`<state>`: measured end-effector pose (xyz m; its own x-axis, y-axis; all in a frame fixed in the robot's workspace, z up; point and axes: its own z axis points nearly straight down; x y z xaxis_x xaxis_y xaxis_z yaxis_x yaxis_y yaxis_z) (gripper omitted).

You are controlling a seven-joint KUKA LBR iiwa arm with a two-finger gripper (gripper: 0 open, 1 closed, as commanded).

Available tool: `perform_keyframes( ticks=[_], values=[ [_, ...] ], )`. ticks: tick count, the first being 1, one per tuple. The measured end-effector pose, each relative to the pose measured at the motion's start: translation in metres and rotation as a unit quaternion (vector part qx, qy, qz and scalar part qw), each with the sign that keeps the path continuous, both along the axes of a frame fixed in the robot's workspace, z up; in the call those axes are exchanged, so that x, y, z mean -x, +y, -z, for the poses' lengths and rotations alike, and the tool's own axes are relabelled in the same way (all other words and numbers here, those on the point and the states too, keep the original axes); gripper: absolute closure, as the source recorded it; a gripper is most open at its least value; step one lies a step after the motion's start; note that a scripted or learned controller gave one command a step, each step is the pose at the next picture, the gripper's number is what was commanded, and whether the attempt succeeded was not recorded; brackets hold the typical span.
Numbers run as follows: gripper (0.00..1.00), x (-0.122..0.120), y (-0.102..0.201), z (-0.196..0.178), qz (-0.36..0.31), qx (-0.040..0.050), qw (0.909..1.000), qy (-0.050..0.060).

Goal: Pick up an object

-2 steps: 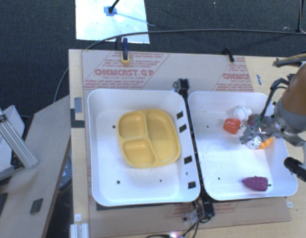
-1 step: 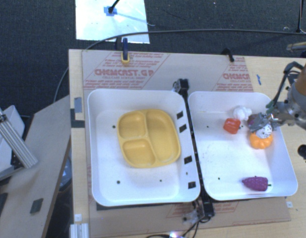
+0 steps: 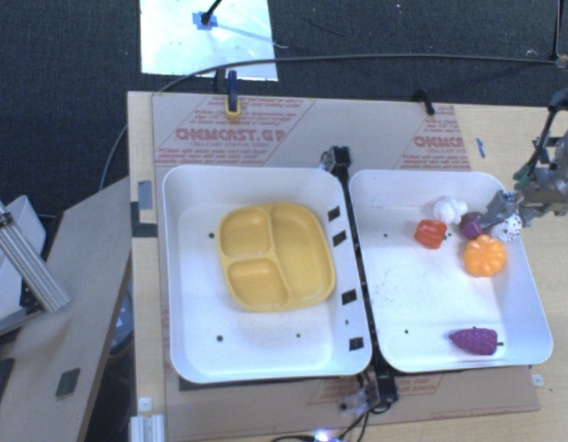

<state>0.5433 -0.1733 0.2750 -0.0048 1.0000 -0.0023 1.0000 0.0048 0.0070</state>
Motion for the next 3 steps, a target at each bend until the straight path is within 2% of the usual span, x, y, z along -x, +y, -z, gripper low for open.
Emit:
perform_keyframes(
  ticks=[1,3],
  values=[
    [1.0,-0.01,0.049,-0.001,-0.002,-0.0012,1.0,0.002],
    [1.0,-0.044,0.155,0.034,-0.003,-0.0021,1.0,0.003]
  ],
)
